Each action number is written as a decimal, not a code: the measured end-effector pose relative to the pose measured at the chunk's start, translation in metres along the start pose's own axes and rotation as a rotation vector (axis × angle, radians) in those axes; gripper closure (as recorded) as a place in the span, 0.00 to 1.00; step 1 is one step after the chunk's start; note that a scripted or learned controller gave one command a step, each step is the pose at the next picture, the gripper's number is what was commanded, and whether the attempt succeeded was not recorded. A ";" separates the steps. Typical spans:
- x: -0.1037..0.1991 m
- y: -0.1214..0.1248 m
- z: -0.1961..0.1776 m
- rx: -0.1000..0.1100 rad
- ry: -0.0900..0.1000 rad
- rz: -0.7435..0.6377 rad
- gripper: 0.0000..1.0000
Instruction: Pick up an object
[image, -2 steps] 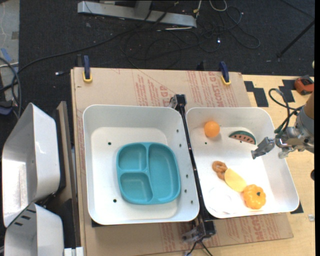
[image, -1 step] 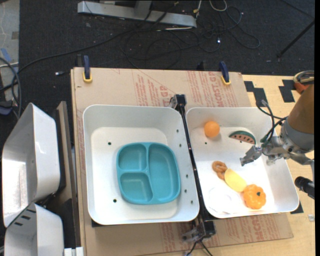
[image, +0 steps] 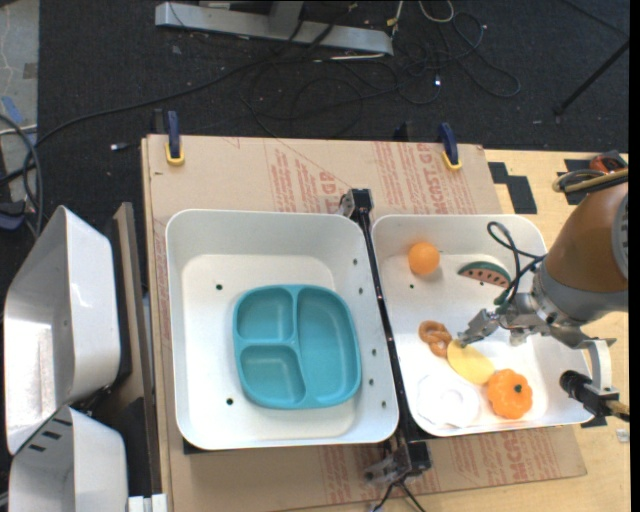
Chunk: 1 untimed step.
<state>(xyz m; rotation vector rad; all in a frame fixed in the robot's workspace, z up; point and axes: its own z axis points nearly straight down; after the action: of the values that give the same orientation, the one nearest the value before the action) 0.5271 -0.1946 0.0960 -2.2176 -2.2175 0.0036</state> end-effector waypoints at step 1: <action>-0.001 0.002 -0.014 -0.006 -0.002 0.001 1.00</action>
<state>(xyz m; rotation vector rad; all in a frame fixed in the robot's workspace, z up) 0.5289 -0.1955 0.1098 -2.2225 -2.2211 -0.0008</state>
